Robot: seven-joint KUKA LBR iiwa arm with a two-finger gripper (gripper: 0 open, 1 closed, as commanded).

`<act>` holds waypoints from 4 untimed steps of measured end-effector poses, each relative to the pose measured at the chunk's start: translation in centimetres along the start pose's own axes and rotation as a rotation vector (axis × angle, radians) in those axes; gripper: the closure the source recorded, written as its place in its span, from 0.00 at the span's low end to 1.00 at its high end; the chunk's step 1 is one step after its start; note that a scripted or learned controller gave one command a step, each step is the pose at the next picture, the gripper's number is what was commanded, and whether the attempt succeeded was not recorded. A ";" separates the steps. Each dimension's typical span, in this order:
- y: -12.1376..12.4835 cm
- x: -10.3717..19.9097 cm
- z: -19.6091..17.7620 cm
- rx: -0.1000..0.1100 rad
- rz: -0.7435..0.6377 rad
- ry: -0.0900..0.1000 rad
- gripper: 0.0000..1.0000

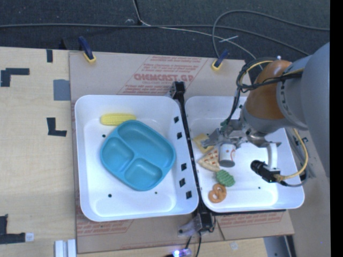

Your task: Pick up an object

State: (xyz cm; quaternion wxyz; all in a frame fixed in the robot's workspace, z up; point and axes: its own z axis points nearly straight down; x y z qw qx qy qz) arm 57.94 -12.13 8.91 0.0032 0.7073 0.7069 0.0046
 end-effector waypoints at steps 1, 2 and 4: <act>0.3 0.3 -1.5 -0.010 -0.006 0.002 1.00; -0.1 -0.4 -7.2 0.007 -0.002 -0.004 1.00; -0.3 0.1 -15.3 0.009 -0.002 -0.002 1.00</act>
